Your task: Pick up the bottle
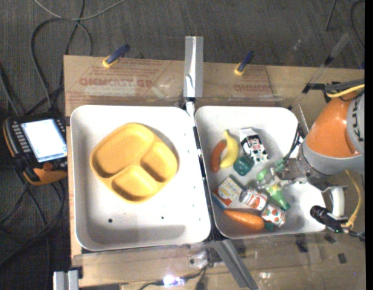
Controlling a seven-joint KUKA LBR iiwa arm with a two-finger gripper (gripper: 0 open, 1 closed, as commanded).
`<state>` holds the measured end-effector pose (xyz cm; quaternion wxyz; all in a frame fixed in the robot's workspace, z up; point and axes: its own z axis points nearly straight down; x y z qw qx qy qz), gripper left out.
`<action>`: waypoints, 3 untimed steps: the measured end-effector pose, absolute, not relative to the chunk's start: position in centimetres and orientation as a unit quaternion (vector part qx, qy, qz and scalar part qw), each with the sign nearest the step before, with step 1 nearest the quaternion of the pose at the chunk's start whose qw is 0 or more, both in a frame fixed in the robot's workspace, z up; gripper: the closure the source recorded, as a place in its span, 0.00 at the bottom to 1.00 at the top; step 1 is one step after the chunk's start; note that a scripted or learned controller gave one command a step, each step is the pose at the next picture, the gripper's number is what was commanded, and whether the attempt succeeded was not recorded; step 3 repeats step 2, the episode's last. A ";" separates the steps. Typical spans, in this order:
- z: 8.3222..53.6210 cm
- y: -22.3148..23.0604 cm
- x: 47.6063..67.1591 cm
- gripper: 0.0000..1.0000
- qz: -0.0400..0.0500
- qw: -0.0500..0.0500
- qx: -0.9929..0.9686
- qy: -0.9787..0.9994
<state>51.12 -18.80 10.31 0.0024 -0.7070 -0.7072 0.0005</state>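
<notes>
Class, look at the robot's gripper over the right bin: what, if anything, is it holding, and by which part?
It cannot be told. The gripper sits low among the clutter by the green bottle, but no grasp is visible.

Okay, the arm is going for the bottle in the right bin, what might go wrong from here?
Two risks, judging from this view. The gripper sits low among packed toys, so it may close on a neighbour such as the can rather than the green bottle. The bottle lies tilted against the carrot and other items, so it might slip or drag them along when lifted.
</notes>
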 end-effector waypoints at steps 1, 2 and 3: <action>22.0 -16.5 52.5 1.00 0.002 0.000 -0.780 -0.626; 15.0 -14.4 50.1 1.00 0.001 0.002 -0.710 -0.704; 15.0 -14.4 50.1 1.00 0.001 0.002 -0.710 -0.704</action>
